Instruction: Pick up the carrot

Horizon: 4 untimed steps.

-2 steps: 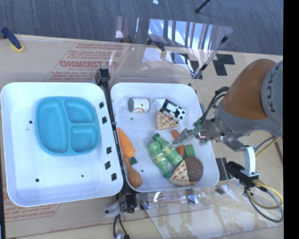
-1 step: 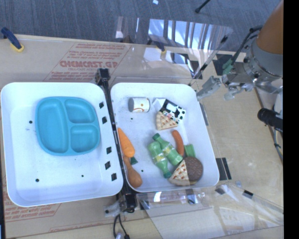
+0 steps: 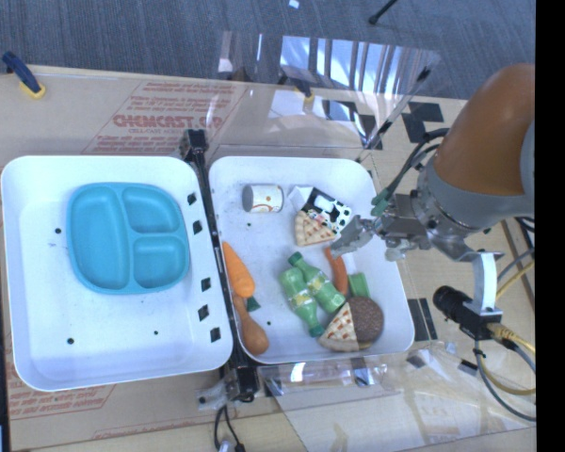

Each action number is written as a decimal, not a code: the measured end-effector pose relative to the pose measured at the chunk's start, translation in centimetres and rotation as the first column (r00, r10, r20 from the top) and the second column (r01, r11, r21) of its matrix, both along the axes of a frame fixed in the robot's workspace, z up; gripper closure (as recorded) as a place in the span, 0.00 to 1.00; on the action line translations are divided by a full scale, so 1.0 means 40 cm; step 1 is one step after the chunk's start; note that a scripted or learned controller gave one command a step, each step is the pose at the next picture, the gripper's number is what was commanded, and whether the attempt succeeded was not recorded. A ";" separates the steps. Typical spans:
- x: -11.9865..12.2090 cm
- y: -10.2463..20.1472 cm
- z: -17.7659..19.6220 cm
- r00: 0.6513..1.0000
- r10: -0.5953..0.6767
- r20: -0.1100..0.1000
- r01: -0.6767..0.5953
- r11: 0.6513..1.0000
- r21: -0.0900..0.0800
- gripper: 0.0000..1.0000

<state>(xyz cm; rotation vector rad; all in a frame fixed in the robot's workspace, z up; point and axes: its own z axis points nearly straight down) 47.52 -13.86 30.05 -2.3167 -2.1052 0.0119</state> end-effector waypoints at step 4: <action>0.143 0.105 -0.516 0.996 -0.092 0.013 0.092 0.996 -0.014 0.00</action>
